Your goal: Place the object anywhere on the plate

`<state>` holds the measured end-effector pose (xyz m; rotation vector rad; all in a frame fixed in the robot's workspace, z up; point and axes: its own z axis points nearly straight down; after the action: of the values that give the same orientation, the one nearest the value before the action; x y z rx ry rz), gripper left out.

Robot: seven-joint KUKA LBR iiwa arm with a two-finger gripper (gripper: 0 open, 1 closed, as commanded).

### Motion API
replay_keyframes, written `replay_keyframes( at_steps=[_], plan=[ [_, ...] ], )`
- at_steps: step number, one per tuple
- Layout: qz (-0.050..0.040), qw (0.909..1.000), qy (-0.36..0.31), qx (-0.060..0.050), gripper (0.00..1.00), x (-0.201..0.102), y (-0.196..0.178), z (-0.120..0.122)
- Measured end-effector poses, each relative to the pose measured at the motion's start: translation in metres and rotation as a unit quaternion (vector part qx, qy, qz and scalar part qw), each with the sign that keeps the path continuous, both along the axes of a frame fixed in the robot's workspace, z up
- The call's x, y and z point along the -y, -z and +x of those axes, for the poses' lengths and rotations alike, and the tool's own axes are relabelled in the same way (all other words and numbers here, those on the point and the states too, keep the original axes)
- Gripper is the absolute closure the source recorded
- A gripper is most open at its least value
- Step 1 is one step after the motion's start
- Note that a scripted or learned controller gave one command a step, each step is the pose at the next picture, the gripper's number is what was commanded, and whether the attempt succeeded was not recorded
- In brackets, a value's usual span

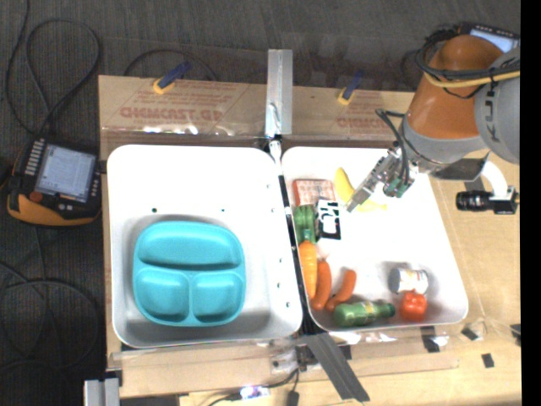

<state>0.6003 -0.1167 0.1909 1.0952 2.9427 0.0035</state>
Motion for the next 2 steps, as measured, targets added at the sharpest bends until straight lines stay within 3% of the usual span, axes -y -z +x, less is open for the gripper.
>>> replay_keyframes(
  at_steps=[1,2],
  plan=[
    [-0.0006,0.9999,-0.011,-0.001,1.0,-0.059,-0.023,-0.044],
    [-0.001,0.9952,-0.098,-0.002,1.0,-0.123,0.005,-0.047]
  ],
)
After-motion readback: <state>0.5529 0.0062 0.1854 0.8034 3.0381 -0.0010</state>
